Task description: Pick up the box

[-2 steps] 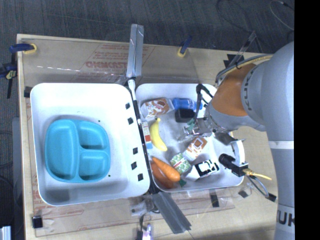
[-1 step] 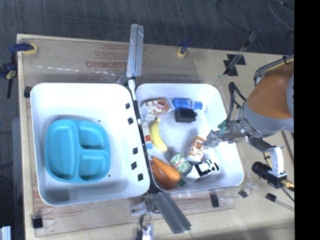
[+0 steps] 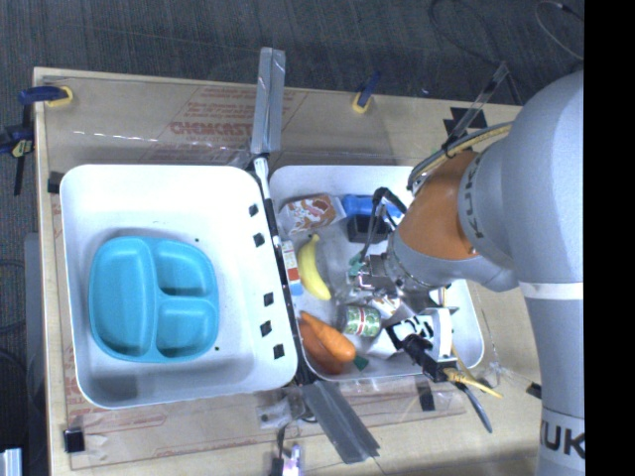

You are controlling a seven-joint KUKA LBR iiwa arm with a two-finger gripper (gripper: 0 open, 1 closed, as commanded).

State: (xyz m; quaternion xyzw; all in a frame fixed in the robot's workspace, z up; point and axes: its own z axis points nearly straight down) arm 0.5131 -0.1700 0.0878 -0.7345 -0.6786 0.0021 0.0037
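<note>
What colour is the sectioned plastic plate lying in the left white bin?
Light blue. The sectioned plastic plate shows plainly in the camera view, against the left white bin.

L bin (image 3: 79,196): tray (image 3: 154,297) | R bin (image 3: 468,350): banana (image 3: 315,269) behind carrot (image 3: 327,341)

Blue tray (image 3: 154,297), banana (image 3: 315,270), perhaps carrot (image 3: 327,340)

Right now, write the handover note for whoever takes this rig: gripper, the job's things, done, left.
Gripper: low in the right bin, among the items; finger state unreadable, nothing seen held.
Box: a thin box stands on edge against the right bin's left wall, beside the banana. It is not lifted.
Nearby: carrot and can at the near end, snack packet at the far end.
Left bin: blue divided plate.
Done: nothing confirmed.
Left: grasp and lift the box.
</note>
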